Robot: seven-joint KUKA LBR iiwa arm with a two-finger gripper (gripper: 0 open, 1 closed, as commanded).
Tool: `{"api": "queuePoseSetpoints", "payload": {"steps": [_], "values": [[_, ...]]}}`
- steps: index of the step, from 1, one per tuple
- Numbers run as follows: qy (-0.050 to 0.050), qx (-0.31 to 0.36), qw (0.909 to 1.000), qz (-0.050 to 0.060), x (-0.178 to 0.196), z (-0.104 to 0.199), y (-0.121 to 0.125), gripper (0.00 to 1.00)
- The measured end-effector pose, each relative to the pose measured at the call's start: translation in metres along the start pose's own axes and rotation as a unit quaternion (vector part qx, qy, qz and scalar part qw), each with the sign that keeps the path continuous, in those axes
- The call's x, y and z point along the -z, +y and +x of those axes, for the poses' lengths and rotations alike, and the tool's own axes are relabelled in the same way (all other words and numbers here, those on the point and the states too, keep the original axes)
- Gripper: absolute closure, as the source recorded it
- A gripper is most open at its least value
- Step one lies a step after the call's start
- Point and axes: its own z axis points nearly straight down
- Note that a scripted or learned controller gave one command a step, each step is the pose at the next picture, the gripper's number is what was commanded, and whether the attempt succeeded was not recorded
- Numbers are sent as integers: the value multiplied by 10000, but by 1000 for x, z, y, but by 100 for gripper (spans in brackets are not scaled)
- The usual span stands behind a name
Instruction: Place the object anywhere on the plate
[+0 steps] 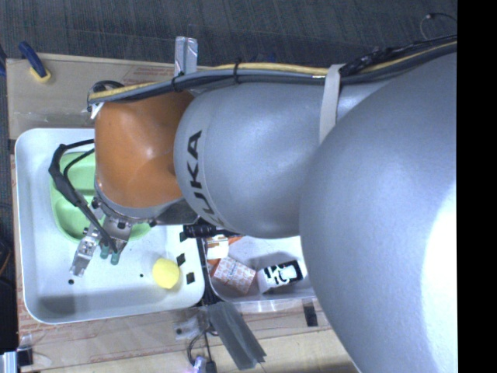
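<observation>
Far left on the bench edge, a blue-and-yellow clamp (33, 61) lies well up and away from the action. Now into the left bin (31, 231), the white one, and there is the green plate (68, 208), tucked partly beneath the orange band (136, 158) of the arm; only its left rim and a strip of its lower edge show. A black cable (66, 183) loops across that plate on its way down to the wrist.

And here is the gripper (95, 256), hanging low over the bin floor just below the plate's lower edge, its tips pointing toward the lower left. One metal finger reaches toward the left, two teal-tipped fingers (114, 258) sit close to its right, and nothing is between them; whether they are spread or closed, I cannot tell from this angle.

To the right of the fingers and a touch lower, the yellow ball (165, 273) rests on the bin floor, near but clear of the gripper and off the plate.

Further right, across the divider, the right bin (256, 305) holds a reddish patterned box (234, 275) and a black-and-white object (281, 274), while the grey arm (311, 162) looms overhead.
</observation>
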Motion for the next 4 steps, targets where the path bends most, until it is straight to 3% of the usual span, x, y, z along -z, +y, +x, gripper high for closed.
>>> {"api": "queuePoseSetpoints", "payload": {"steps": [4], "values": [[0,-1,10000,0,0,0,0,0]]}}
